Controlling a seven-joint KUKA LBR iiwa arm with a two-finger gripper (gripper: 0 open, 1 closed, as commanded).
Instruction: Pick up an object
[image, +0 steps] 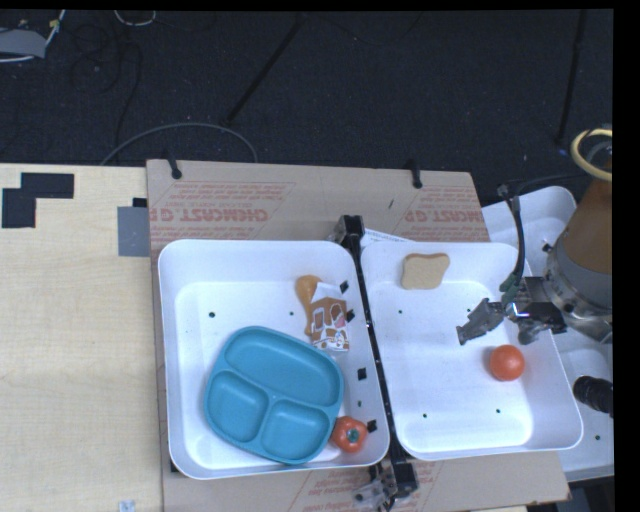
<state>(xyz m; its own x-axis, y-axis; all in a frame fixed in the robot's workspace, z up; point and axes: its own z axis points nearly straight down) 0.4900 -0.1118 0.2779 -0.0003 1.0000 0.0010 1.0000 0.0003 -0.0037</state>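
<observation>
My gripper (498, 328) hangs over the right side of the right bin (440, 440). Its two dark fingers are spread apart, so it is open with nothing between them. A red-orange tomato (507, 362) lies on the bin floor just below and in front of the fingers, apart from them. A tan slice of bread (425, 270) rests near the far wall of the same bin, to the gripper's upper left.
The left bin (185, 300) holds a blue divided plate (272, 394), a small printed packet (329, 326), a brown piece (307, 290) behind it, and a red tomato (349, 434) at the near right corner. A black divider (366, 340) separates the bins.
</observation>
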